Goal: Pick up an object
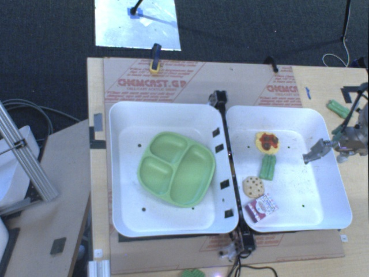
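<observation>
Reaches in from the right: grey arm (353, 138), ending in the gripper (316, 153) low over the right-hand part of the right bin (300, 203). Open or closed: cannot tell, too small and blurred at this slant. Hangs apart from every item, with bare white floor between it and the nearest of them.

Lying in the left half of that right bin, four small things in a loose column. Farthest back, a round yellow toy with a red top (267, 142). Just nearer than it, almost touching, a green ridged block (267, 167), standing lengthways far-to-near. Nearer again and slightly left, a round tan cookie (253, 186) with dark specks. Nearest of all, a red and white packet (261, 206), tilted, close beside the cookie.

In the left bin (167, 109), a pale green divided plate (176, 169) with three compartments, lying flat near the middle and turned at an angle to the walls.

Side by side on a brown sheet (173, 81) printed with red lettering, both bins, joined along the middle by black clips (223, 183). At the sheet's far edge, a yellow and blue clamp (155, 60). Beyond the bench, on dark floor, a shiny metal panel (135, 22).
</observation>
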